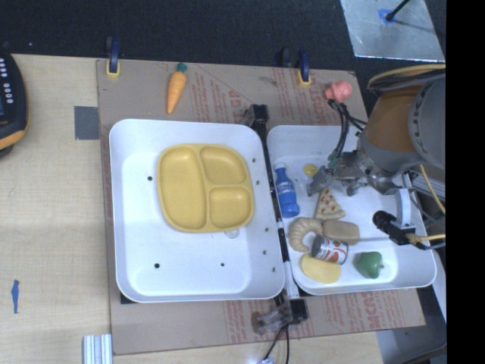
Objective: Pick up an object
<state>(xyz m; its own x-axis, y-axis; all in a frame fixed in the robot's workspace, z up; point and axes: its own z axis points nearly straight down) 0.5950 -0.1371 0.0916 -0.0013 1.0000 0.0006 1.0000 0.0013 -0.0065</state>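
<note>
Wooden bench [53, 203] up top, cardboard sheet clamped across it, and two white bins sitting side by side. From the overhead camera, the arm comes in from the right, orange band showing, and its gripper [327, 177] hangs low over the upper part of the right bin [420, 279]. Whether it is open or closed, I cannot tell; the dark linkage blurs it.

Just below the gripper lies the pizza slice [328, 203], the nearest candidate. It looks like light, stiff toy plastic, thin and flat, so a pinch across its narrow edges seems the way in, though it could skid on the smooth bin floor. To the gripper's left, close by, lies the blue bottle [286, 192] on its side: rounded, probably slippery, best taken across the body. Further below sit the bagel [301, 232], the soda can [330, 250], the yellow lemon-like piece [320, 269] and the green pepper [369, 264], packed near one another, so a clean grasp there looks harder.

Well off to the gripper's left, the left bin [136, 271] carries a yellow divided plate [204, 186], broad and awkward for two fingers.
</note>
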